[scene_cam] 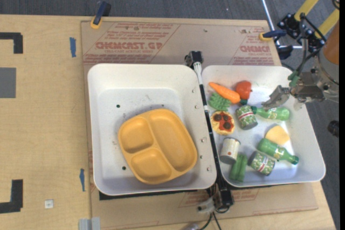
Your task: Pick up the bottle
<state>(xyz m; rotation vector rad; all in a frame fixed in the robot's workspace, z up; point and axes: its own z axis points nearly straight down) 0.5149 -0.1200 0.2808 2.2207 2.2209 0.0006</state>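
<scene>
Both white bins (102, 116) look like smooth matt plastic w/ dark scuffs; yellow tray (156, 145) inside left bin is smooth, semi-gloss plastic. Right of tray, green bottle (277, 151) is glossy plastic. Under bins, board (129, 43) looks like printed brown cardboard, matt

Landmark: yellow divided plate (156, 145), three compartments, lying in the left white bin (105, 83), toward its near side. Right white bin (310, 137) sits just beside, right of the plate.

Contents of right bin, relative to plate:
- pizza slice toy (222, 122), directly right of plate, near the divide between bins
- carrot (225, 92), up and right of plate, with a green leafy piece (218, 102) touching it below
- red tomato (243, 88), just right of carrot
- yellow cheese wedge (277, 134), far right of plate
- small white-grey can (229, 150), right of plate, lower
- two green labelled cans (246, 117) (262, 163)

Both bins rest on a cardboard sheet (161, 43) on the bench (38, 116).
</scene>
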